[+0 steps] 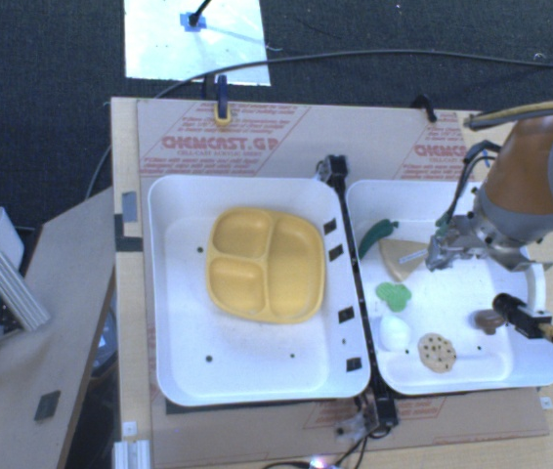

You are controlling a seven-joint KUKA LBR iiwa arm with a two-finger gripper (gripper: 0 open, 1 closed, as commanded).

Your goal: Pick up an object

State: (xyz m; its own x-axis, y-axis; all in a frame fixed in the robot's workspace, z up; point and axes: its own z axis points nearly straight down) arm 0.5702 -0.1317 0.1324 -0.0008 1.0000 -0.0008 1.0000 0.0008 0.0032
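1. Nearest the camera, at the bottom of the frame, a round cookie (437, 352) with dark chips lies by the front wall of the right bin (535, 364).
2. Now from the left: the left bin (184, 374) is white and shallow. A yellow plate (265, 264) with three sections lies flat in its middle.
3. Black clips (345, 314) run down the wall where the two bins touch.
4. In the right bin, a dark green pod (375, 234) lies near the upper left corner.
5. Just right of the pod is a tan wedge (401, 258), like a slice of cheese.
6. Below the wedge sits a small green leafy piece (393, 295), and just below that a white egg (394, 332).
7. The gripper (437, 258) is low over the middle of the right bin. Its tip is at the right edge of the tan wedge. I cannot tell if the claw is spread or squeezed, or if it has hold of anything.
8. The grey arm (535, 179), with its orange band, comes in from the right side of the frame.
9. A small brown piece (489, 321) lies at the lower right of the bin.
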